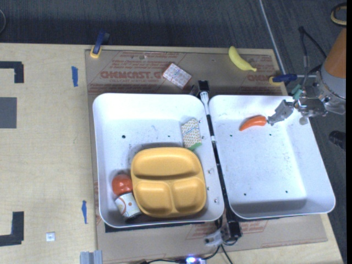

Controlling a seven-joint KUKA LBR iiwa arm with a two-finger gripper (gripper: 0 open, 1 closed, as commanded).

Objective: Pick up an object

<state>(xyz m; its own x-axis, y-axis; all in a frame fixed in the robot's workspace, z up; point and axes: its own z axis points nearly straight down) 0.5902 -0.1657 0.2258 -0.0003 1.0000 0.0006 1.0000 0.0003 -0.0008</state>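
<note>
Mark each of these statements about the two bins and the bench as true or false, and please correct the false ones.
1. The orange carrot-shaped toy lies in the right bin. True.
2. The yellow divided tray lies in the right bin. False: it is in the left bin.
3. The banana lies outside both bins, on the board behind them. True.
4. The gripper is above the left bin. False: it is at the right bin, next to the orange toy.
</note>
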